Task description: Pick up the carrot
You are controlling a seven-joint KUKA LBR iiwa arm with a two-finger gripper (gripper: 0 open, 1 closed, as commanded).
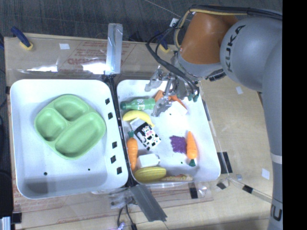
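In the right shallow white plastic bin [209,128], the long orange carrot [191,146] is seen lying lengthwise below the metal two-finger hand [165,96], whose grip cannot be told.

A dark grey carpeted floor [72,4], ribbed with fine lines, runs across the top of the camera view behind the bench. The bench [240,128] has a pale tan, wood-toned top, covered toward its far edge by a clear plastic sheet [81,56] that catches white glare from overhead light. A blue and yellow clamp [21,38] grips the bench's far left corner. An upright metal bracket [114,49] stands at the far edge midway along, and another metal bracket [148,204] lies slanted at the near edge. Small white tape squares [64,45] and black tape marks [225,162] dot the top. The light is even and bright.
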